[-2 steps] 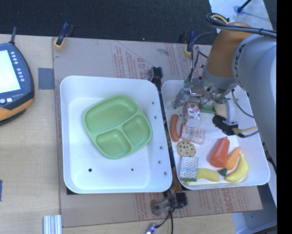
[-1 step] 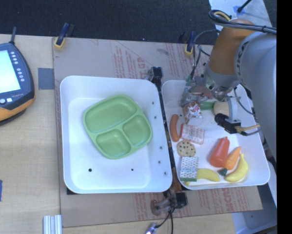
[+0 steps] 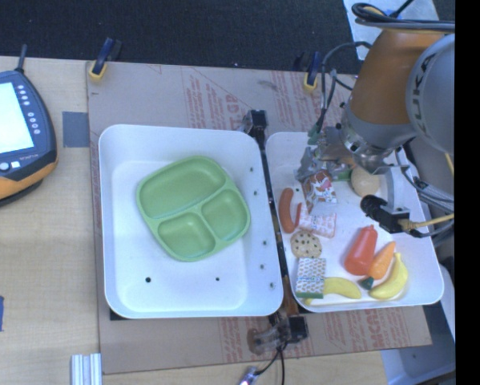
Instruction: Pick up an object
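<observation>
End effector (image 3: 318,165) is hanging low in the right bin (image 3: 432,295), over a red-and-white packet (image 3: 323,189); grasp state cannot be told. Sausage (image 3: 286,208), cookie (image 3: 305,244), red bottle (image 3: 361,250), carrot (image 3: 381,261) and banana (image 3: 393,279) are lying nearby. Arm lettering is showing "UK". Green tray (image 3: 193,207) is sitting in the left bin (image 3: 111,215).

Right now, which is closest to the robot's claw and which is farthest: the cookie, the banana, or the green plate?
From the gripper, in the camera view:
1. Cookie, in the right bin just below the gripper.
2. Banana, at the right bin's near right corner.
3. Green plate, in the left bin; roughly as far as the banana, so too close to call.
</observation>
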Available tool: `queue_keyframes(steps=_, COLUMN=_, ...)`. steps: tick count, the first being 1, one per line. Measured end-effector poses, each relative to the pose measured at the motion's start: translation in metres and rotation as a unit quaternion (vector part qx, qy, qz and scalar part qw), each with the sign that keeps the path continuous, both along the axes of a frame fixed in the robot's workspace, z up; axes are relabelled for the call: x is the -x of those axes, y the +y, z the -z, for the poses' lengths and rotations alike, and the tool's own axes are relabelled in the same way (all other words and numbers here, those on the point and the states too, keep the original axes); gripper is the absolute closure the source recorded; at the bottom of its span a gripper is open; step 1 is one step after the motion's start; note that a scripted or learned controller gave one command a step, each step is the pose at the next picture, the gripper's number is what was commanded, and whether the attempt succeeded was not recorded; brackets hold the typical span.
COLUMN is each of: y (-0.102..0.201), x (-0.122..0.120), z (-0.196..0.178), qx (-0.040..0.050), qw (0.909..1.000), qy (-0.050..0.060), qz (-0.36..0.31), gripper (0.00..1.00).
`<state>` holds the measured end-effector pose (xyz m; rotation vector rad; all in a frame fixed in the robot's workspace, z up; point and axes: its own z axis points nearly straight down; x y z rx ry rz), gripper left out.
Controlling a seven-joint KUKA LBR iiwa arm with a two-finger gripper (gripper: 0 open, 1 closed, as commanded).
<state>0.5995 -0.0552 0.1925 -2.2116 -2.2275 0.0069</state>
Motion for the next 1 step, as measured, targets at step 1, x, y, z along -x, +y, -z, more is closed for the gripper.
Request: queue_keyframes(steps=1, y=0.0357, x=0.0124, z=-0.0340, qx=-0.0002, qw=1.0000, qy=-0.001, qz=0.001, gripper=1.00)
